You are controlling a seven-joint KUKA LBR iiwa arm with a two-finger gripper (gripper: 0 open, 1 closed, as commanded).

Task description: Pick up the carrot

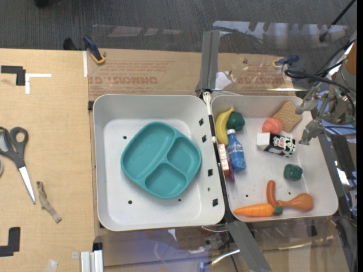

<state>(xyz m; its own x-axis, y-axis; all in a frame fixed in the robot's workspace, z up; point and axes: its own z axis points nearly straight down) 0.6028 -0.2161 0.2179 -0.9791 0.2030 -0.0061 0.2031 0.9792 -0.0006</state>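
The end effector point(311, 120) hovers at the right bin's point(328, 169) far right rim, holding nothing; its spread cannot be told. The carrot point(256, 210) lies near the front wall.

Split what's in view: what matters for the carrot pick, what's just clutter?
Job:
carrot, front edge of the right bin
gripper, over that bin's far right side

Clutter:
banana
blue bottle
sausage
cracker
toy cow
teal divided plate in the left bin
scissors on the bench
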